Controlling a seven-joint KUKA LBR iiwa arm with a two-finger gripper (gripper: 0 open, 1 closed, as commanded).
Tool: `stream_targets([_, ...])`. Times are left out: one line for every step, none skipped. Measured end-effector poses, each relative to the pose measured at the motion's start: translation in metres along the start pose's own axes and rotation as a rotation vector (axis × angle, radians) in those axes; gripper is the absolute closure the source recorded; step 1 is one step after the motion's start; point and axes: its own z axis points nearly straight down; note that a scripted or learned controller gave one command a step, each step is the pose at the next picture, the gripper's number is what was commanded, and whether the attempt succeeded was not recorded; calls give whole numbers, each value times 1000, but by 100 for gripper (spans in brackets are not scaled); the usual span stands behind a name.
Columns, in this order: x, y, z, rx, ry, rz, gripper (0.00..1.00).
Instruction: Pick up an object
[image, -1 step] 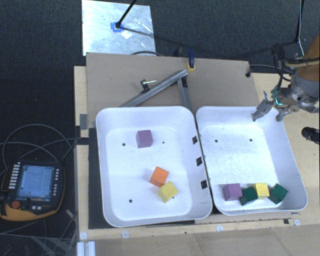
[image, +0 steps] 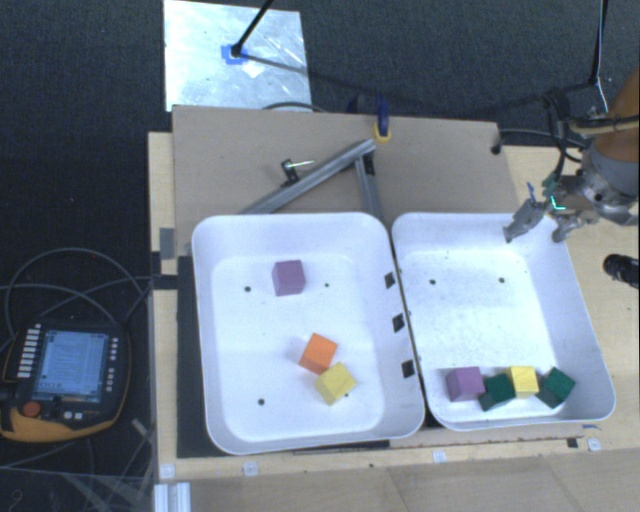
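Observation:
My gripper (image: 541, 229) hangs over the far right corner of the right bin (image: 500, 290), its two fingers spread apart with nothing between them. Along that bin's near edge sit a purple cube (image: 464, 383), a dark green block (image: 494, 391), a yellow cube (image: 524, 380) and another green block (image: 556, 385), close together. The left bin (image: 230, 250) holds a purple cube (image: 288, 277) toward the back, with an orange cube (image: 318, 352) and a yellow cube (image: 336, 383) touching near the front.
A grey metal bar (image: 310, 178) lies on the brown board behind the bins. A teach pendant (image: 62, 378) with cables rests on the floor at left. Black clips (image: 398, 322) join the bins at their shared edge.

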Motion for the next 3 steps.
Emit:
stream_targets([5, 7, 58, 3, 2, -1, 0])
stream_targets([6, 7, 104, 3, 1, 0, 0])
stream_targets([5, 9, 89, -4, -2, -4, 100])
